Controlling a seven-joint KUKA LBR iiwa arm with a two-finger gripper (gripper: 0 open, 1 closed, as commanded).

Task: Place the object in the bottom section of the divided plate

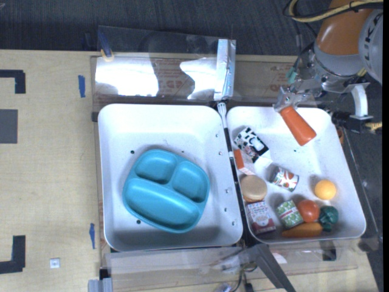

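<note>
A teal divided plate (164, 190) lies in the left white bin (115, 132), with two small sections at its far side and one long section (159, 204) at its near side. Nothing lies on the plate. My gripper (287, 104) hangs over the far edge of the right bin (349, 175). An orange-red sausage-shaped object (298, 125) slants down from between its fingers, its upper end pinched there and the rest hanging free above the bin floor. The plate is far to the left of the gripper.
The right bin holds several toy foods: a black-and-white carton (251, 142), a bun (254, 187), a small can (284, 179), an orange ball (325, 189), a tomato (308, 210) and a carrot (302, 229). A clear panel (164, 72) stands behind the left bin.
</note>
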